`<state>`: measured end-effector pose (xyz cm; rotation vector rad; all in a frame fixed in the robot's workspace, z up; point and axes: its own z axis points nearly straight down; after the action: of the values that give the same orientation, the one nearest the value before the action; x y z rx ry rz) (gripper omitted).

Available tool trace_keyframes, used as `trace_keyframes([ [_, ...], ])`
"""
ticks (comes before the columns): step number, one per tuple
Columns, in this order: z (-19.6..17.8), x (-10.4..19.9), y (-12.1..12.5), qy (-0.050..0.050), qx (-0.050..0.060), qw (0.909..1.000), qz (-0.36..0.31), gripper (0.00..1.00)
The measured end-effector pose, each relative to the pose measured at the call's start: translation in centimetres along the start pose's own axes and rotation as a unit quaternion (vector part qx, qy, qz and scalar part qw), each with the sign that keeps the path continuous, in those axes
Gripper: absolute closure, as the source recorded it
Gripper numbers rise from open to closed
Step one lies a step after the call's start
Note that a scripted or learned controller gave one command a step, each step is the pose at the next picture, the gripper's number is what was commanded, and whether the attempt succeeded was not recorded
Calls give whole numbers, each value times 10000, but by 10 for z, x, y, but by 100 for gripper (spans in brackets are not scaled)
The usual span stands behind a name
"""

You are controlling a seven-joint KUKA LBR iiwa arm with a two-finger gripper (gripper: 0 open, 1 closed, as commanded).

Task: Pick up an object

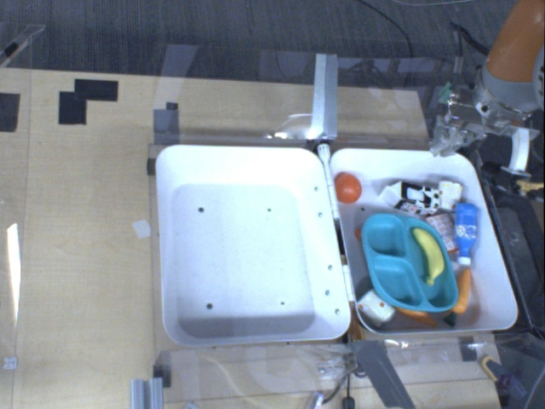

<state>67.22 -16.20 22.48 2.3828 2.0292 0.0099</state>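
Note:
My gripper (446, 141) hangs above the far right corner of the right bin (498, 313), fingers pointing down, nothing visible between them. Below it in that bin lie a black-and-white toy cow (426, 197), a blue bottle (465, 227), an orange ball (347, 187), a teal divided dish (407, 261) with a yellow banana (430, 254) in it, an orange carrot-like piece (462, 286) and a small white object (375, 307).
The left bin (238, 245) sits beside the right one, with a metal post (324, 100) standing at the far end of the divide. Cables run across the dark floor behind the bench.

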Motion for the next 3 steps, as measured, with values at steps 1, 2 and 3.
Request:
trace_keyframes([
  [1,-22,8,-50,11,40,9960,891,100],
  [2,-33,10,-49,15,20,9963,858,100],
  [3,-30,-17,-110,8,51,9881,1539,100],
])
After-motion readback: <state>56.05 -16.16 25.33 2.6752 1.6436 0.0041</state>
